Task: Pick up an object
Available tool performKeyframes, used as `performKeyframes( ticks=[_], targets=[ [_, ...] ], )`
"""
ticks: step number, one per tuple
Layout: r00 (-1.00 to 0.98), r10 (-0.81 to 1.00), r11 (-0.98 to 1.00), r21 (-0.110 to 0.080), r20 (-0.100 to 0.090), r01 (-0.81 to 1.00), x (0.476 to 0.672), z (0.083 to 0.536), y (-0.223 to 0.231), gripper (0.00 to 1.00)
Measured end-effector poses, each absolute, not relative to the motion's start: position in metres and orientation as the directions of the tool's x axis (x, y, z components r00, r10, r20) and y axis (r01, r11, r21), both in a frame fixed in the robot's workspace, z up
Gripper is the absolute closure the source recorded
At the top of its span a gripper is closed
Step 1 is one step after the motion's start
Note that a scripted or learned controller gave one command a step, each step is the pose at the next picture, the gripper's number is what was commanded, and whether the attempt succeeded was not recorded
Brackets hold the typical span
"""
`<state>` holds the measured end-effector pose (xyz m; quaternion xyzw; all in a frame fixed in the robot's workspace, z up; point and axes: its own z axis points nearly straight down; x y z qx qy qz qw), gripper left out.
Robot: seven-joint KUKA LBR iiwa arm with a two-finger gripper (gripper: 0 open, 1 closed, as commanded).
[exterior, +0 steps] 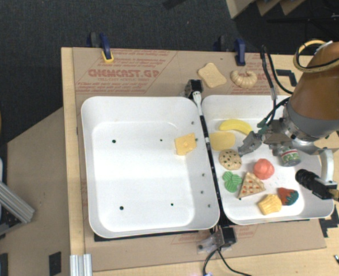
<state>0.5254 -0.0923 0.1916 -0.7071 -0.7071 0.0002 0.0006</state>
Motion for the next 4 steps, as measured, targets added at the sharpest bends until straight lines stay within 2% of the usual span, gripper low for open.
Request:
performKeyframes(
  ticks=[4],
  targets=[
    [0.000,1.000,0.000,-0.001,0.001,1.000,0.5254,0.1917,-0.0923,0.00]
  ],
)
